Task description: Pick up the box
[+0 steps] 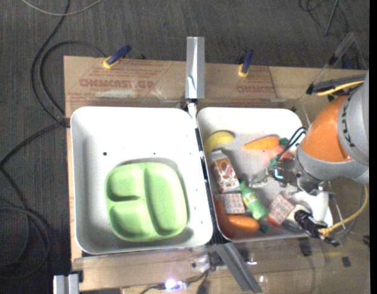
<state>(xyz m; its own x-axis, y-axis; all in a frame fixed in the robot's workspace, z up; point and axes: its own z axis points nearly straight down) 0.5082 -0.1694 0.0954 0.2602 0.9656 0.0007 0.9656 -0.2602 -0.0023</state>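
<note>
We note the two bins first: the left bin (84,139) carries a green divided tray (147,199), and the right bin (250,114) holds the clutter. The arm (335,143) reaches in from the right, its orange band over the right bin's far edge and its wrist low over the bin's right half. The gripper (275,170) sits at about mid-height of that bin, among dark hardware and cables; we cannot tell from this view how it is set, nor whether anything is in it. Contents of the right bin, by size: an orange carrot-like piece (239,224) at the near wall, a second carrot (262,143) toward the back, a yellow fruit (218,140) at the back left, a green bottle (252,204) in the middle, then the cartons. The box (225,173) we take as the target lies flat left of centre, just left of the gripper and apparently apart from it; two smaller cartons (234,203) (279,209) lie nearer us. Our judgement: approach under way, box not lifted, grasp and lift remain.
</note>
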